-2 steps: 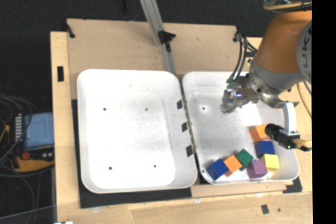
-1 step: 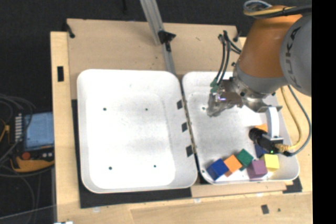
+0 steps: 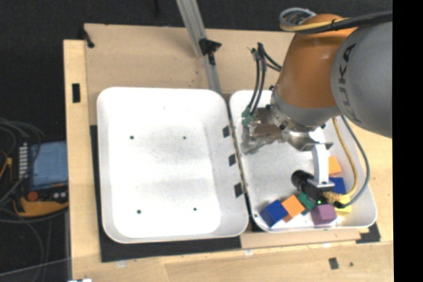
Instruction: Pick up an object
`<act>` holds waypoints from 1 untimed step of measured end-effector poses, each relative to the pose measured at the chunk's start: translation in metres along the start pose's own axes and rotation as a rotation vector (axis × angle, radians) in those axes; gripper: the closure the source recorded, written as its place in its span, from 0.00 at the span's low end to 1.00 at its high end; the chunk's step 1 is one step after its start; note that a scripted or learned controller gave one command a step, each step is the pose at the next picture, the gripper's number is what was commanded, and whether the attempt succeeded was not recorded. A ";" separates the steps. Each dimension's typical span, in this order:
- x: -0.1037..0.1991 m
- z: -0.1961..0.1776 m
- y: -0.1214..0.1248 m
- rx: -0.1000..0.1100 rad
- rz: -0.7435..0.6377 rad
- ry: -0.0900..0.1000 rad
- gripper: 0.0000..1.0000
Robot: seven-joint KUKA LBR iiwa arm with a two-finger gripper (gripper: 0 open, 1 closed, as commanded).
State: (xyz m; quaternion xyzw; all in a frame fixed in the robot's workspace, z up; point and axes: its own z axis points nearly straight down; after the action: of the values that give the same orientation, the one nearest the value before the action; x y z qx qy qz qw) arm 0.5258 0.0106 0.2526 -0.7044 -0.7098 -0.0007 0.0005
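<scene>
Dark floor surrounds a pale plywood bench, and a metal rail leans in from the far side. Two shallow white bins sit on it side by side. The left bin shows me its speckled floor. The right bin is where the work is. From where I stand, the grey arm reaches in from the right, its orange band bulking over the far half of that bin.

The gripper hangs low at the right bin's left wall, close to the rim the two bins share. It is too cluttered down there for me to tell whether it is open or closed, and I see nothing held in it.

The pickable things are all huddled in the near right corner of the right bin. A blue block is leftmost, an orange block touches it on the right, and a purple block lies further right. Something small and green sits between the orange and the purple.

So the pile lies toward me and to the right of the gripper, with bare bin floor between them. I'd judge the blue block the closest candidate, almost straight toward the near wall. It sits skewed to the bin's walls and tight against the orange one, so closing on it cleanly may call for a wrist turn.
</scene>
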 end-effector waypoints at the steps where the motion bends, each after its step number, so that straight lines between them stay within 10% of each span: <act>1: 0.045 0.012 -0.002 0.003 0.002 -0.001 1.00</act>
State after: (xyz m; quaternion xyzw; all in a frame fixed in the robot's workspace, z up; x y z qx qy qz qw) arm 0.5233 0.0556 0.2406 -0.7051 -0.7091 0.0008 0.0013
